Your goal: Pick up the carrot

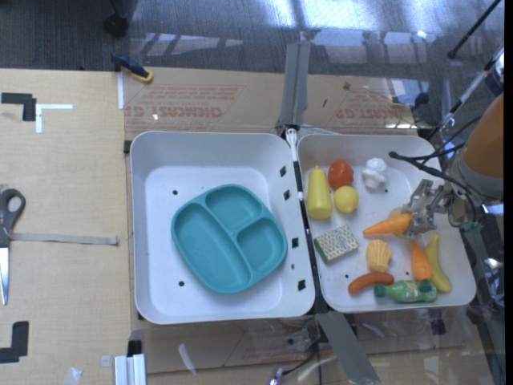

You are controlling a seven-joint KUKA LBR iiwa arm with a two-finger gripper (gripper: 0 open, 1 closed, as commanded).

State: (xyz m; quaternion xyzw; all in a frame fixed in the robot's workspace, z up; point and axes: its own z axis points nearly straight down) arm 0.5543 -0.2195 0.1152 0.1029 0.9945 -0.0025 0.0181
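Green bottle (405,292) lies below the claw (420,215), which grips the carrot (387,225).

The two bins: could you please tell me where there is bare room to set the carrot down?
The left bin has bare floor around the teal divided plate, widest along its left and top walls; the plate's three compartments are free too. The right bin is crowded: the carrot lies at the gripper among toy foods, with small gaps only.
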